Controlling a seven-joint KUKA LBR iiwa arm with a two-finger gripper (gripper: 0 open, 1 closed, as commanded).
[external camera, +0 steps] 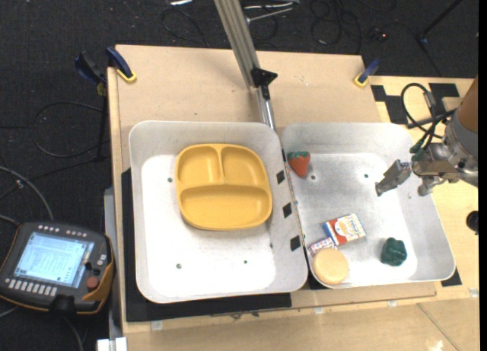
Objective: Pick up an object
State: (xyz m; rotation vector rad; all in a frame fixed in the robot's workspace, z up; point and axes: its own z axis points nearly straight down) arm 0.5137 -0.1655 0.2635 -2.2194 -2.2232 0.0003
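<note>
- end effector (396,177) over right bin (426,212), toward its 2 o'clock; cannot tell its state, nothing seen held.
- in right bin: toy strawberry (300,163) at 10 o'clock, snack box (344,230) w/ round tan bun (331,266) at 7, green toy (393,251) at 5.
- left bin (152,212): yellow divided tray (224,186).

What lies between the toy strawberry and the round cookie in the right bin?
The small snack box lies roughly between the strawberry and the cookie, close to the cookie, in the camera view.
</note>
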